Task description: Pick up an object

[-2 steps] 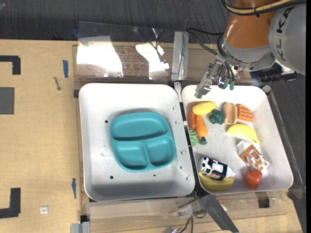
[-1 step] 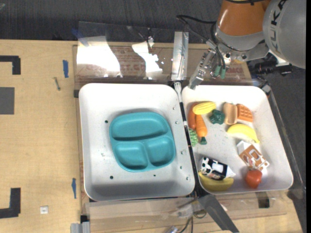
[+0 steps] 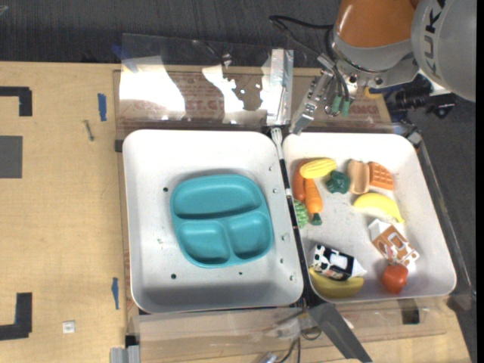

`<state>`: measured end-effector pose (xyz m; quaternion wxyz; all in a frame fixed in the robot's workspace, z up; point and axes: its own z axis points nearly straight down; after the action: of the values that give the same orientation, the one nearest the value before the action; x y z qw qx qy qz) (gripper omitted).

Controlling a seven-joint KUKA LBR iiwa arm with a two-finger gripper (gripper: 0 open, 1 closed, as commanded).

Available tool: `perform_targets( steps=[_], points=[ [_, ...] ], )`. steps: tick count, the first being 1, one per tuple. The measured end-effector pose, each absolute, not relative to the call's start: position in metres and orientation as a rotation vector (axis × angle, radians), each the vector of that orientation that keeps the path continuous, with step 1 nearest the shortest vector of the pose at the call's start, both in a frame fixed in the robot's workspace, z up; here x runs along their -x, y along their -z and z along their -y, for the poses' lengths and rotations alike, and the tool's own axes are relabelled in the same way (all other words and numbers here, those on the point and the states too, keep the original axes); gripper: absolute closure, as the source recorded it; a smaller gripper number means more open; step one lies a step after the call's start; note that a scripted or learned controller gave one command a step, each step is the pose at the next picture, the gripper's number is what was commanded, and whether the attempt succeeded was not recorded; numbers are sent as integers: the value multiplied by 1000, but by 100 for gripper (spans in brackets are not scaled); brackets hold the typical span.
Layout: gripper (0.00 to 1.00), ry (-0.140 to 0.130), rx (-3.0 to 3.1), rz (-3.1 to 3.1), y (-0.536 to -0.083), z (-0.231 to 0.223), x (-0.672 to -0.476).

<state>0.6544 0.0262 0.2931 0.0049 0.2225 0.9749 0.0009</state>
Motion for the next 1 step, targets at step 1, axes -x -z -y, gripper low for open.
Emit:
perform_targets(
  steps=[1],
  points=[
    [100, -3, -851, -3016, -310, -29, -658]
  ],
)
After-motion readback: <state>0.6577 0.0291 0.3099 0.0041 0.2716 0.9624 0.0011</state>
